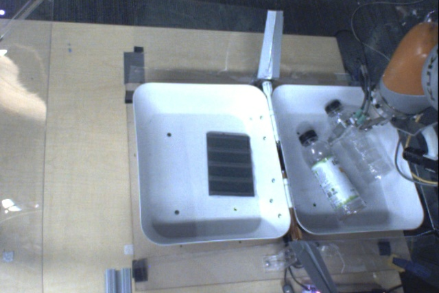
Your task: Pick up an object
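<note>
Two clear plastic bottles with black caps lie in the right bin. One bottle carries a pale green label and points its cap up-left. The other bottle lies to its right, cap toward the bin's far side. My gripper reaches in from the right and sits low over the upper part of the unlabelled bottle, close to its neck. The grey wrist and orange band rise behind it. A dark ribbed rectangular block lies flat in the middle of the left bin.
A grey metal post stands at the far edge between the bins. Cables hang by the right bin's right rim. The wooden bench extends to the left, with a clear panel over its left part.
</note>
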`<state>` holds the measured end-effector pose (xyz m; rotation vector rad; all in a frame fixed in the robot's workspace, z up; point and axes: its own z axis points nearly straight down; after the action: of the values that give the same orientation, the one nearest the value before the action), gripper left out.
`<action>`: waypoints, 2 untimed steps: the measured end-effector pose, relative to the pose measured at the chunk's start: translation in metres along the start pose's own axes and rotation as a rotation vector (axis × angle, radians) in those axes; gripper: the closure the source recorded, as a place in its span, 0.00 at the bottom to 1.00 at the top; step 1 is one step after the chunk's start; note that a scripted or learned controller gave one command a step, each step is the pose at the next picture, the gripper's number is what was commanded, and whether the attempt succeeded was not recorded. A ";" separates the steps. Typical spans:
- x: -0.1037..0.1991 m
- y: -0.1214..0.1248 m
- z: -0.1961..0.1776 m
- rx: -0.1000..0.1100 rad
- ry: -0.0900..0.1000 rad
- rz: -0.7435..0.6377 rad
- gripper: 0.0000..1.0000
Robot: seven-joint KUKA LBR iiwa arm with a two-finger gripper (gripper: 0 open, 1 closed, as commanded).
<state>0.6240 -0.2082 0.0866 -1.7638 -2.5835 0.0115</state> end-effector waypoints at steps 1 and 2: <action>0.086 0.007 -0.002 -0.025 -0.016 -0.205 0.00; 0.055 0.062 -0.001 0.020 0.009 -0.254 0.00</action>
<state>0.6616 -0.1348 0.0870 -1.4141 -2.7685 0.0270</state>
